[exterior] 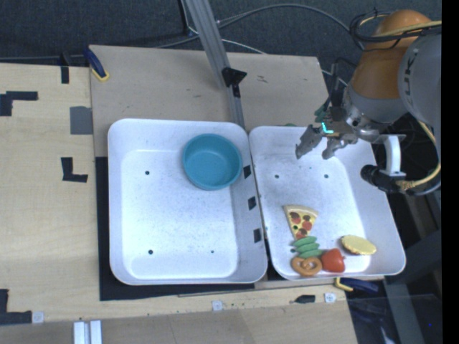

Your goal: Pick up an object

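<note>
My gripper [318, 149] hangs over the far part of the right bin [373, 185], its two dark fingers spread apart with nothing between them. Toy food lies near that bin's front edge: a pizza slice [300, 221], a green pea pod [306, 246], a brown pretzel [306, 265], a red tomato [333, 261] and a yellow cookie [357, 246]. A blue bowl [211, 161] sits upright in the far right corner of the left bin [143, 213]. The gripper is well behind the toy food and to the right of the bowl.
A grey metal pole [215, 45] slants down from the top to the gap between the bins. The bins sit on a tan bench [43, 192] with black tape marks. A cable and white handle [391, 163] hang beside the arm at the right.
</note>
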### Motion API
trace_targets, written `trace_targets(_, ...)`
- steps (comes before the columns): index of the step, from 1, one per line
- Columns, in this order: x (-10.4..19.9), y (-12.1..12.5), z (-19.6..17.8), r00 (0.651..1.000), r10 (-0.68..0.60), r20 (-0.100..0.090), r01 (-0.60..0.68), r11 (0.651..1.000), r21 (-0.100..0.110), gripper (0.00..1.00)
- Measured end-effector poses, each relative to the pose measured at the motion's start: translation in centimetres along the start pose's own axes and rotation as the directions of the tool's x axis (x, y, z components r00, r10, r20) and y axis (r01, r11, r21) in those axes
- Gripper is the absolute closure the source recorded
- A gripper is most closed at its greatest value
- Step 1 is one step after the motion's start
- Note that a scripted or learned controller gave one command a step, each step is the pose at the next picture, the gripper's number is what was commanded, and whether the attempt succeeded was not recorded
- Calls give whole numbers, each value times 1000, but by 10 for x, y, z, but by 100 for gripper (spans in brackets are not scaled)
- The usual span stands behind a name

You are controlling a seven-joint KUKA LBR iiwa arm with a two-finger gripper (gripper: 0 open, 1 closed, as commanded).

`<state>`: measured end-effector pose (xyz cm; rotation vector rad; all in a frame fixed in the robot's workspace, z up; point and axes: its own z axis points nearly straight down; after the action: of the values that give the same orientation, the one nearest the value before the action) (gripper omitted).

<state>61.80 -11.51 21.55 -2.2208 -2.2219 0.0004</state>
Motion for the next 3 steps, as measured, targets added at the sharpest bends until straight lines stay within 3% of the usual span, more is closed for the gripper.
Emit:
trace_targets(1, 0, 0, 0, 1000, 0, 0, 0, 1000, 0, 0)
trace_targets(3, 11, 9, 116, 1000, -1, 0, 1, 1000, 4, 0)
